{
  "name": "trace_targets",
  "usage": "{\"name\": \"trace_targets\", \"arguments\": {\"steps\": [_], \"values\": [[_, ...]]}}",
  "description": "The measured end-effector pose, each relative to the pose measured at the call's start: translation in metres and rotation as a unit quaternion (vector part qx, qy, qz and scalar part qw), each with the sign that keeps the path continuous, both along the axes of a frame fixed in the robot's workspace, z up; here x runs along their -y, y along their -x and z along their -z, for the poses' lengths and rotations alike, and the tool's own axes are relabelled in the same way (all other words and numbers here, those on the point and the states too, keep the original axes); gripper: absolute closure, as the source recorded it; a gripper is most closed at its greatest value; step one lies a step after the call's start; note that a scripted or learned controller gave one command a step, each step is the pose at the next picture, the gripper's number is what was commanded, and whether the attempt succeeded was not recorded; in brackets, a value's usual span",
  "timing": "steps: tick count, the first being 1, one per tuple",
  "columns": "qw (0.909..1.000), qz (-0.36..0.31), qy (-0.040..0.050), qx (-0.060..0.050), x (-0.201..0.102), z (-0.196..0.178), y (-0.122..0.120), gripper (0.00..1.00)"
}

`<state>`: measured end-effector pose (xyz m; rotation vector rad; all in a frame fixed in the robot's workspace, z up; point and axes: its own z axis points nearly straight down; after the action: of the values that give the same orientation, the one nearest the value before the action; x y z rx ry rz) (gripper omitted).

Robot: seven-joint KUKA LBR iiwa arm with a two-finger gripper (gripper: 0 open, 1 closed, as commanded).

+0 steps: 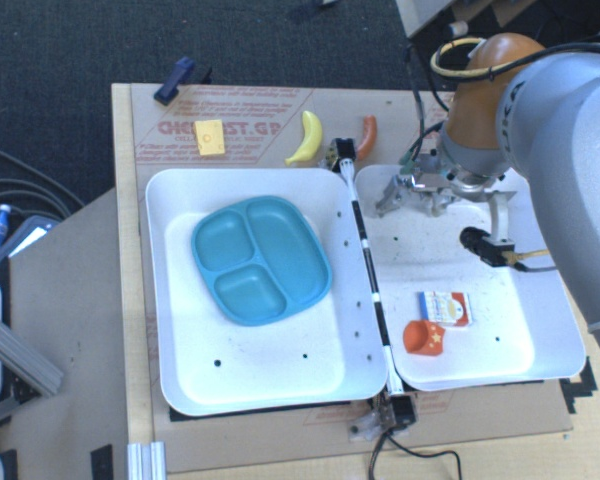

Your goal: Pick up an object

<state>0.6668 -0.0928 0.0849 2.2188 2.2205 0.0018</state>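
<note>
Camera view: the hand hangs over the far end of the right bin, under the grey arm with its orange band; whether it is wide or narrow I cannot tell, and nothing shows in it. Nearer the camera in the same bin lie a small red and white carton and, touching its near left corner, an orange-red object, both well apart from the hand. The left bin holds a blue divided plate. On the worktop beyond the bins rest a banana and a yellow block
</note>
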Motion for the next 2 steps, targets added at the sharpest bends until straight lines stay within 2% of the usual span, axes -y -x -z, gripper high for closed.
{"name": "trace_targets", "arguments": {"steps": [1, 2], "values": [[1.0, 0.001, -0.0009, -0.002, 0.01, 0.001, 0.076, 0.0], [1.0, 0.0, -0.0002, -0.001, 0.016, 0.0, 0.005, 0.0]]}}
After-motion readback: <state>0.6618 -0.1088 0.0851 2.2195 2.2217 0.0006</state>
